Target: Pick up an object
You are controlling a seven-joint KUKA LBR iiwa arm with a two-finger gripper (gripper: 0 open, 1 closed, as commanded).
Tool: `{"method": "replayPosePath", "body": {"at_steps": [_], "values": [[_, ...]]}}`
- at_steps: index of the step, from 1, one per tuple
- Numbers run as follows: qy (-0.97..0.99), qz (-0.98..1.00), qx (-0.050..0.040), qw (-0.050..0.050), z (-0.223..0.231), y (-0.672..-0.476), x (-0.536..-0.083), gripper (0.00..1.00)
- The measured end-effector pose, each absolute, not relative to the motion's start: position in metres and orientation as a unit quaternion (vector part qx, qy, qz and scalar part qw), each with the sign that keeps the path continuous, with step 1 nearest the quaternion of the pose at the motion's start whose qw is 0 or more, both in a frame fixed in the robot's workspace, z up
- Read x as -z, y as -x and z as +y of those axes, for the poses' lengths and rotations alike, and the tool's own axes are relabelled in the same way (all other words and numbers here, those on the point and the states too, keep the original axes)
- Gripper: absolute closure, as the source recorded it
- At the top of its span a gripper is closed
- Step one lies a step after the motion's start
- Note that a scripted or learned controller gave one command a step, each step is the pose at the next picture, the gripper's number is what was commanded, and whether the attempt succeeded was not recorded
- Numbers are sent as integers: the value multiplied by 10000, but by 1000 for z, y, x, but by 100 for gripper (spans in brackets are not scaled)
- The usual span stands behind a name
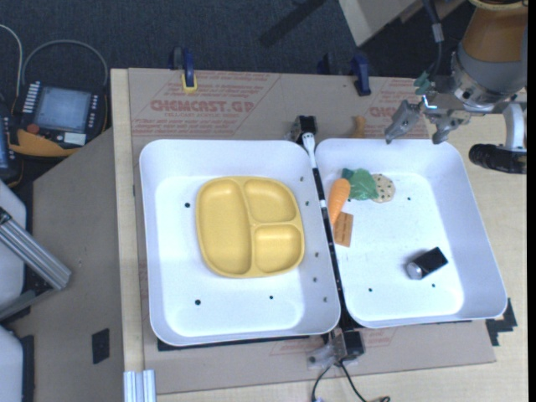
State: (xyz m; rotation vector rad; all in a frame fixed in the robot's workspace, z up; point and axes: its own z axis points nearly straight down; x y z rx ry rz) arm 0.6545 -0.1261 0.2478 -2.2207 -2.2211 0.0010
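My gripper (417, 127) hangs open above the far edge of the right bin (456, 304), fingers spread, nothing between them. In that bin, toward its left side, lies an orange carrot (337, 199) with a green leafy piece (361, 182) and a speckled cookie (383, 188) beside its top. A small brown block (343, 229) lies just below the carrot. A black and silver object (426, 264) rests lower right in the bin. All of these sit well below and left of the gripper.
The left bin (167, 300) holds a yellow divided plate (249, 225). A black divider strip (319, 199) runs between the bins. Blue clamps (188, 65) hold the cardboard at the far edge. A pendant with a screen (59, 111) lies at far left.
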Motion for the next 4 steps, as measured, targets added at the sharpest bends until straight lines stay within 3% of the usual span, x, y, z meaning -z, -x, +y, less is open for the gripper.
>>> {"method": "replayPosePath", "body": {"at_steps": [3,4], "values": [[7072,-7070,-23,32,-123,-644,-86,0],[7068,-7073,42,-57,-123,-650,-108,100]]}}
